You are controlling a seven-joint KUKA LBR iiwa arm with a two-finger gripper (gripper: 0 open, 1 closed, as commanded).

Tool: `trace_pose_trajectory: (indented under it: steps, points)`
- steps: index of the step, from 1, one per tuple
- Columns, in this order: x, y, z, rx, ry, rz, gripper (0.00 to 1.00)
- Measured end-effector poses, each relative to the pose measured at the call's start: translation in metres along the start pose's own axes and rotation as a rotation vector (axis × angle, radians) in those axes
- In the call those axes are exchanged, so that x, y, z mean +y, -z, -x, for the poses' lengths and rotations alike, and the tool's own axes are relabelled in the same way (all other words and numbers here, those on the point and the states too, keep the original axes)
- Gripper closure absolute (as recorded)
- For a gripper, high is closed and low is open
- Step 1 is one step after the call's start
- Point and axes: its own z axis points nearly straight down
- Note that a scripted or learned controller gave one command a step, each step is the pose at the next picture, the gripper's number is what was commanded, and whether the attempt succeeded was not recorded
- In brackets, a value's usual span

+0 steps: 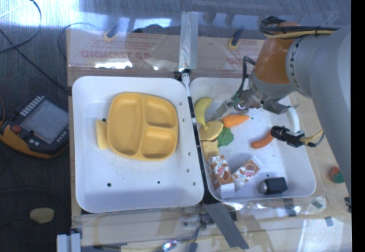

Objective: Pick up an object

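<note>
**A:** Where was the arm (311, 63)?

**B:** It reached in from the right over the right bin (296, 191), with the orange band above the wrist. The gripper (218, 112) pointed down and to the left, its thin dark fingers ending near the bin's upper left part.

**A:** Did it hold anything?

**B:** I could not tell. The fingertips lay close together, just beside the banana (202, 109) and above the carrot (235, 121), perhaps touching one of them, but the view was too small to show whether anything sat between them or how far apart they were.

**A:** What else lay in that bin?

**B:** A pale yellow piece (211, 129) sat below the banana with a green leaf (226, 137) against it. An orange-red sausage shape (262, 141) lay near the middle. Two small printed cartons (218, 170) (246, 170) lay toward the front, and a dark block (274, 185) sat in the front right corner.

**A:** And the left bin (85, 182)?

**B:** It held a yellow divided tray (142, 125), with a flat yellow piece (101, 134) touching its left edge.
</note>
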Motion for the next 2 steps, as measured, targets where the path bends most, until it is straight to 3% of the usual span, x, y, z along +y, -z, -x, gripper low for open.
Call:
trace_pose_trajectory:
  steps: [1, 2]
  points:
    - [-0.043, 0.002, -0.027, -0.001, 0.108, 0.003, 0.0]
    - [-0.106, 0.002, -0.018, -0.001, 0.171, 0.002, 0.0]
